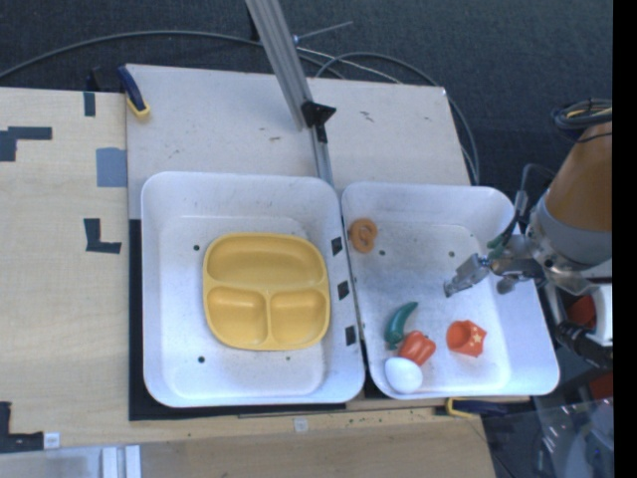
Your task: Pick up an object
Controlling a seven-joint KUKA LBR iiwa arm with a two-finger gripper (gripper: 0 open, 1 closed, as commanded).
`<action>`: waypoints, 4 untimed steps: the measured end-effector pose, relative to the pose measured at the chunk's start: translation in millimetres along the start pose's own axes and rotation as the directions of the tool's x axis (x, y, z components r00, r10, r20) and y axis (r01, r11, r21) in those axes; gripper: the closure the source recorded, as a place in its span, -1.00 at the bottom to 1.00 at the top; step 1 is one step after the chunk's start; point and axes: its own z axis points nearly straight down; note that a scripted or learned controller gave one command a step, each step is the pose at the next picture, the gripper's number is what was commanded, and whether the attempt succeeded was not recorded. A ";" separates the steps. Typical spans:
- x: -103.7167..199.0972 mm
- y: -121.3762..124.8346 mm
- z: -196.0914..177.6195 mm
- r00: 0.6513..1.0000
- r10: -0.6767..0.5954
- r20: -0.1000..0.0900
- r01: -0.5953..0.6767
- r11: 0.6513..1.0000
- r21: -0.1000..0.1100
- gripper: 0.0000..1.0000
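Note:
The right bin (518,366) holds several small objects. A round brown piece (362,234) lies near its far left corner. A green curved piece (401,319), a red pepper-like piece (417,348) and a white egg shape (403,373) cluster at the near left. An orange-red piece with a yellow mark (466,338) lies near the middle front. My gripper (480,283) hangs over the bin's right half, just beyond the orange-red piece, open with nothing between its fingers.
The left bin (159,267) holds a yellow divided plate (267,290). A slanted metal pole (284,48) rises behind the bins where they meet. The arm's grey and orange body (582,202) stands over the right bin's right rim.

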 end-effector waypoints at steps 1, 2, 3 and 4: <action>-0.2 0.0 -0.1 1.000 0.001 0.000 -0.001 1.000 0.000 -1.00; 2.3 0.0 64.1 1.000 0.001 -0.001 -0.001 1.000 0.006 -1.00; 12.2 -7.7 116.8 1.000 0.001 -0.002 -0.001 1.000 0.007 -1.00; 11.9 -5.2 124.1 1.000 0.001 0.004 -0.001 1.000 -0.009 -1.00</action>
